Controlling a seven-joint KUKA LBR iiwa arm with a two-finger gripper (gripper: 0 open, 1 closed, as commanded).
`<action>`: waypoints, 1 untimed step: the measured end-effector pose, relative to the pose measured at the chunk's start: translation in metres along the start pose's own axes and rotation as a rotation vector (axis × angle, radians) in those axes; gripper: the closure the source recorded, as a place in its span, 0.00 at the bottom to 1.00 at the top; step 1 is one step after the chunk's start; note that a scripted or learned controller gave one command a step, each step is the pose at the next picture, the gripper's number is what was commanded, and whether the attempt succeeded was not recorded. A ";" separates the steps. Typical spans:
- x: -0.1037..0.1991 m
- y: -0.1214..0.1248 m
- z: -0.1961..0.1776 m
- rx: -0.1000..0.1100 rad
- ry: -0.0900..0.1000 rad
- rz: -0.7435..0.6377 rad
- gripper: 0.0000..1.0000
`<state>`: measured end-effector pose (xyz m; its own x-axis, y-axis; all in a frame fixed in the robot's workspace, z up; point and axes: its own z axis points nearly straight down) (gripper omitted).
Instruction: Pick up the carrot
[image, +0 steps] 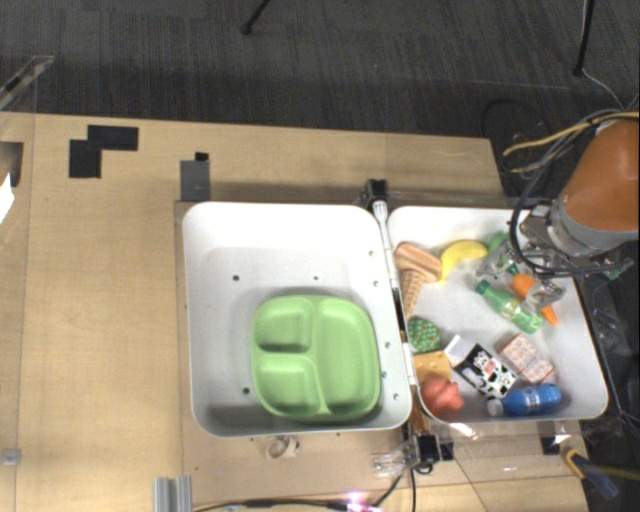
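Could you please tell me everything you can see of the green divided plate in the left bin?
The green divided plate is a light green, matte, plastic-looking tray with rounded corners. Raised ridges split it into three compartments: two smaller ones on the side toward the view's top and left, one larger one below. All three look bare. It lies flat and right way up, turned slightly askew, on the floor of the left bin, toward that bin's near wall. Nothing else touches it.

Nothing legible is showing anywhere. The small black-and-white cow-patterned carton (487, 371), sitting at about five o'clock in the right white plastic bin (590, 345), is carrying print too blurred to read, and no numbers or signs are coming through.
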<state>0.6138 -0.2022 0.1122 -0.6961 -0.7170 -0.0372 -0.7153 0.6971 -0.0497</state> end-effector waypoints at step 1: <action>-0.003 -0.006 0.016 -0.027 0.015 -0.207 0.00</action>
<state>0.6207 -0.2044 0.0963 -0.5347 -0.8449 -0.0141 -0.8444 0.5349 -0.0280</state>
